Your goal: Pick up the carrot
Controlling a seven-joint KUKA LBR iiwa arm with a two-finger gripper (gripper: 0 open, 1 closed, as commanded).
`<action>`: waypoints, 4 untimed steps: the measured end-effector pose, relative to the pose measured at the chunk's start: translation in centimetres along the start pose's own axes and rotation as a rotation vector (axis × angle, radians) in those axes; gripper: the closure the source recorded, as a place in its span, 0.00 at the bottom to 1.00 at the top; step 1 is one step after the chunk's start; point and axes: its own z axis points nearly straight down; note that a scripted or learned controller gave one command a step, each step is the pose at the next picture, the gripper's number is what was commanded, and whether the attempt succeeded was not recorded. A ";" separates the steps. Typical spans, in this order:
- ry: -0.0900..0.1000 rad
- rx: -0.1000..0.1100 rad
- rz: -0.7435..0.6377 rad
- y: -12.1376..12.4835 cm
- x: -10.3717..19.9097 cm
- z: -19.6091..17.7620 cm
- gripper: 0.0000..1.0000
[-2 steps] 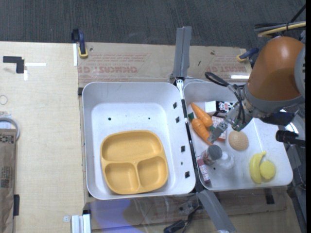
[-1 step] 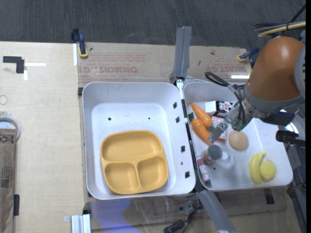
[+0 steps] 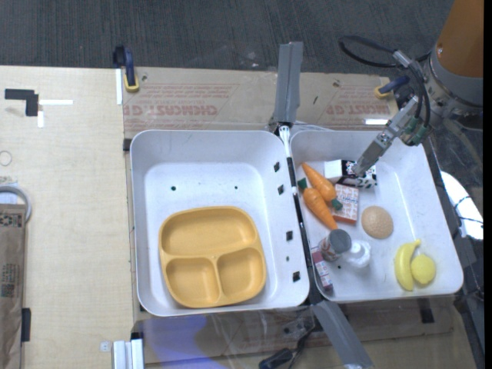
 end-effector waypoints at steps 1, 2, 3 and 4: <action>0.002 0.002 0.060 0.2 2.1 11.1 0.00; 0.000 0.000 0.273 -2.3 4.6 2.1 0.00; 0.002 0.002 0.353 -2.6 5.5 11.4 0.00; 0.002 0.003 0.408 -2.3 3.2 12.0 0.00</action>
